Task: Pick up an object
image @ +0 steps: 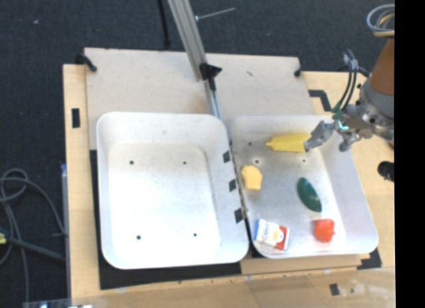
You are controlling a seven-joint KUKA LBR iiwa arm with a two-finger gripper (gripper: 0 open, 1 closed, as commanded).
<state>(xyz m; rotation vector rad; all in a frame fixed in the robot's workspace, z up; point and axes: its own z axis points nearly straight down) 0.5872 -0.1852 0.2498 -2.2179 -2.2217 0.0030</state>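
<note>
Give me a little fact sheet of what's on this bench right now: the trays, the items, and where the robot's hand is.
bench: pale wooden board on dark carpet
left tray: shallow white bin
right tray: shallow white bin holding five items
back: long yellow plastic piece
left side: small yellow chunk
middle: dark green oval thing
front right: small red-orange object
front left: red and white carton
hand: over the right tray's back right corner, one finger close beside the yellow piece; contact unclear
held: nothing visibly between the fingers

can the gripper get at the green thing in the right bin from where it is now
Probably yes. The gripper hangs over the right bin's far edge, and the green thing lies apart from its neighbours with nothing over it.
</note>
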